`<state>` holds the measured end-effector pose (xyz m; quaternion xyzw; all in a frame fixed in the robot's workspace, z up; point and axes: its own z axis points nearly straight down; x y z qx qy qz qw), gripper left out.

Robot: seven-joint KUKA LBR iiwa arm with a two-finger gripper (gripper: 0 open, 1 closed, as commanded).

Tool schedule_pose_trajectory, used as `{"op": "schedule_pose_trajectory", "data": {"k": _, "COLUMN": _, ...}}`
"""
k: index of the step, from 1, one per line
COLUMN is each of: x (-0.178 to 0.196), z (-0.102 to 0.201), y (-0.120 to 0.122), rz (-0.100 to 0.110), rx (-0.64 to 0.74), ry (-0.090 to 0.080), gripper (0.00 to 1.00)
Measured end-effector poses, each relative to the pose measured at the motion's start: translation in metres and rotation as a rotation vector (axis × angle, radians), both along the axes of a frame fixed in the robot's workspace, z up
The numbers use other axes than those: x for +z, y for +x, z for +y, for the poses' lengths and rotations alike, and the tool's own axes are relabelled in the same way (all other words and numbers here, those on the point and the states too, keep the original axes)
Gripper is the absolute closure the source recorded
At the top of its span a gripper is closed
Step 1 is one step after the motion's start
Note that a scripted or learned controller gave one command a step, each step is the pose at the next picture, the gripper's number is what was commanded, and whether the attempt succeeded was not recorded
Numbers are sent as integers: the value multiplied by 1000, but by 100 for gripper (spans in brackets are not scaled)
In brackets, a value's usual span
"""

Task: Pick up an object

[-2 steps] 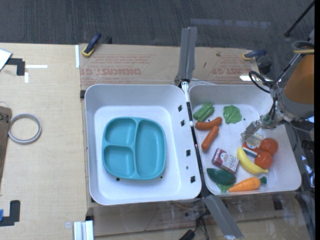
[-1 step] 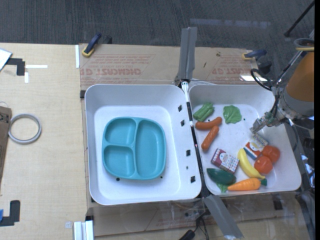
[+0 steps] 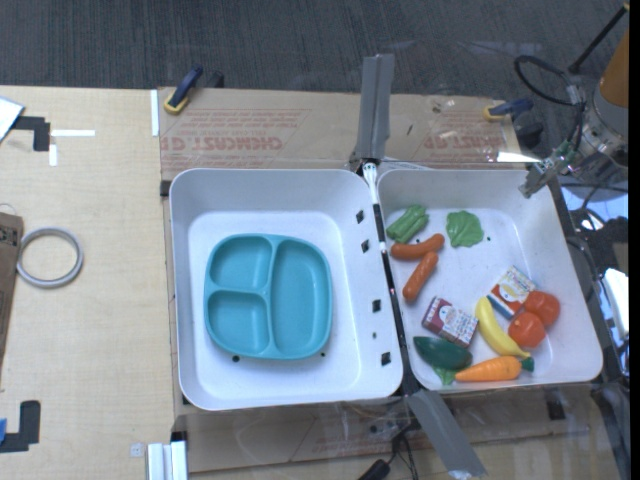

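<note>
On the bench (image 3: 90,368), tape roll (image 3: 46,257).

One fixed camera looks down at a slant from above the bench (image 3: 80,368), far enough off to take in both white bins whole. The left bin (image 3: 190,298) sits mid-frame; the right bin (image 3: 570,358) reaches toward the frame's right edge. Floor shows along the top.

Bright even overhead light, soft shadows, sharp focus — slight plastic-film glare
</note>
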<state>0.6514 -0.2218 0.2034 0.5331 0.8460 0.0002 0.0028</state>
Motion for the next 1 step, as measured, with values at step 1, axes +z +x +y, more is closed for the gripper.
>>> {"op": "schedule_pose_trajectory", "data": {"k": 1, "x": -1, "z": 12, "y": 8, "rz": 1, "rx": 113, "ry": -1, "gripper": 100}}
